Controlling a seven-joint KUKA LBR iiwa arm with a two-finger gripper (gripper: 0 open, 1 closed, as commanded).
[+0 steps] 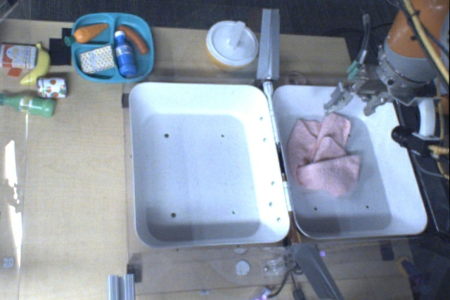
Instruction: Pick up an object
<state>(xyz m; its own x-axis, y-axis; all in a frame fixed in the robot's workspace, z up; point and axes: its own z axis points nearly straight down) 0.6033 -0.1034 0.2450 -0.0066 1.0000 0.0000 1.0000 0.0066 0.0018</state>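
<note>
Camera view has the gripper [356,98] hanging over the back edge of the right bin [401,218], fingers spread apart with nothing between them. The only thing in that bin is a crumpled pink cloth [327,158], sitting roughly in the middle, and its upper corner is just below and to the left of the fingertips. The left bin [140,151] isn't part of this.

So the arm is in the approach, not yet down on the cloth. To do this well, it probably wants to shift toward the bin's middle and aim for a raised fold or ridge instead of a flat bit, since flat fabric tends to slip out from a two-finger pinch. Coming down with the fingers straddling the fold that runs across the cloth looks like the safest bet. Going deep enough to actually bunch fabric matters too, without jamming into the bin floor.
</note>
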